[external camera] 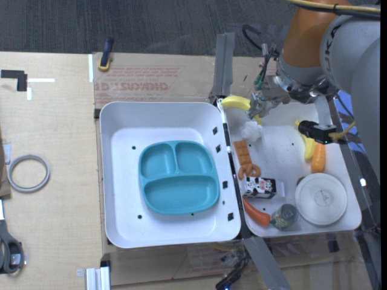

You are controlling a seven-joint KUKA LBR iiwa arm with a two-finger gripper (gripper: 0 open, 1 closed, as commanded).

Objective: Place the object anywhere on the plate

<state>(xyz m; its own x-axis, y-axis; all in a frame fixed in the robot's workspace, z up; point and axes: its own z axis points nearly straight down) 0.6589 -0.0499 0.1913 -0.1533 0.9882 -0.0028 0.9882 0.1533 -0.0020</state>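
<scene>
Clutter by the banana [236, 103] could make our gripper [259, 106], whose hold we cannot tell, miss, leaving the plate [179, 177] bare.

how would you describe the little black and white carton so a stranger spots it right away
Look in the right-hand white bin, along its left wall toward the near end. The carton lies there between a pretzel above it and a carrot below it. It alone has a boxy shape with cow-like black and white patches.
</scene>
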